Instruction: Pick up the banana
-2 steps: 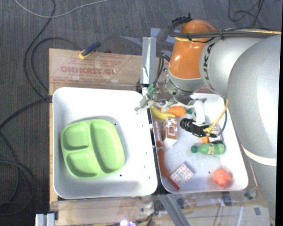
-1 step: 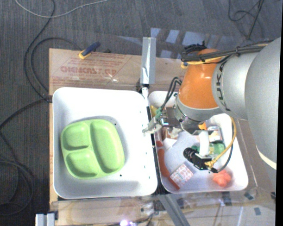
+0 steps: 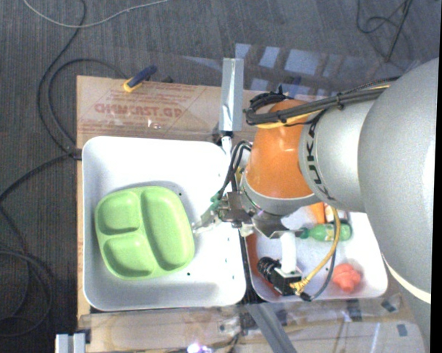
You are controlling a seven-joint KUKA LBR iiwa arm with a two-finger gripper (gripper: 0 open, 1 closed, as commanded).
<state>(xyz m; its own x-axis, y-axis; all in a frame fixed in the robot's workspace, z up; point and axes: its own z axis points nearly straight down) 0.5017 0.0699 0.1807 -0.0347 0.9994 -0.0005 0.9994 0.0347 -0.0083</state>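
I see the gripper (image 3: 205,222) at frame centre over the left bin (image 3: 135,151), beside the green tray (image 3: 143,231); finger state I cannot tell.

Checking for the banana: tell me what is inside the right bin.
Under the arm, the right bin shows a green item and a red-orange item. The arm covers the rest.

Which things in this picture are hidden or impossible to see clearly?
- Right bin: the arm covers most of it in the camera view, so much of its contents is hidden.
- Gripper: too small to tell open from shut.
- Orange-red item: shape unclear, partly hidden behind the arm.
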